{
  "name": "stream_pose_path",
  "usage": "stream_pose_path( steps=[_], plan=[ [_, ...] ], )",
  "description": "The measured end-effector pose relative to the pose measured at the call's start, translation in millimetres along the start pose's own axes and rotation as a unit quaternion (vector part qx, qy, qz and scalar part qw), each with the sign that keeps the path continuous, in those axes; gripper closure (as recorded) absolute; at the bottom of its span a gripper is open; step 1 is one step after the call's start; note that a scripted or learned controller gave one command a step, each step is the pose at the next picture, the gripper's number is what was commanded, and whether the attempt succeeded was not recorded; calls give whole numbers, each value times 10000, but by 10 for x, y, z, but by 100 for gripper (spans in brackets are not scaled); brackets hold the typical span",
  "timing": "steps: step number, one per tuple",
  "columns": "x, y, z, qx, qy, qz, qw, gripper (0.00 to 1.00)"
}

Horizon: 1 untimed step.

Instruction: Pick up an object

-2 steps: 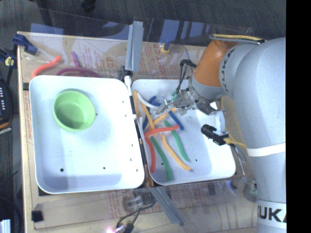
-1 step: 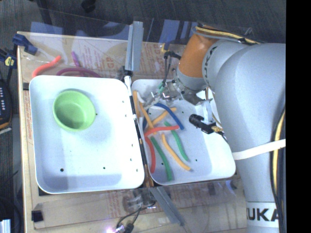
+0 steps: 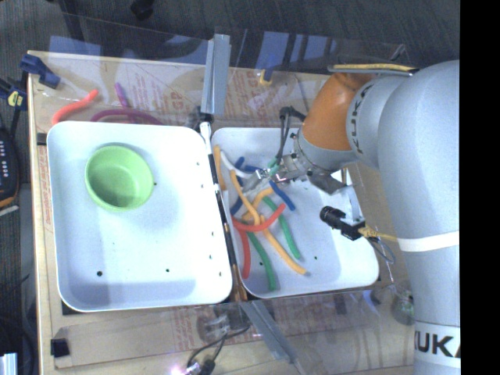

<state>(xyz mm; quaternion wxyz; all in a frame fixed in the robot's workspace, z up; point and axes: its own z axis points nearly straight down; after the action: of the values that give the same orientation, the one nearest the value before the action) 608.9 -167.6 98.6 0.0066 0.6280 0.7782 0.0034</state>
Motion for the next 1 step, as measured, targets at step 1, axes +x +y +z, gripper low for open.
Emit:
stream_pose_path(
  steps=[1],
  plan=[
    [-9, 2, -104, 5, -12, -11, 10000, 100]
  ],
)
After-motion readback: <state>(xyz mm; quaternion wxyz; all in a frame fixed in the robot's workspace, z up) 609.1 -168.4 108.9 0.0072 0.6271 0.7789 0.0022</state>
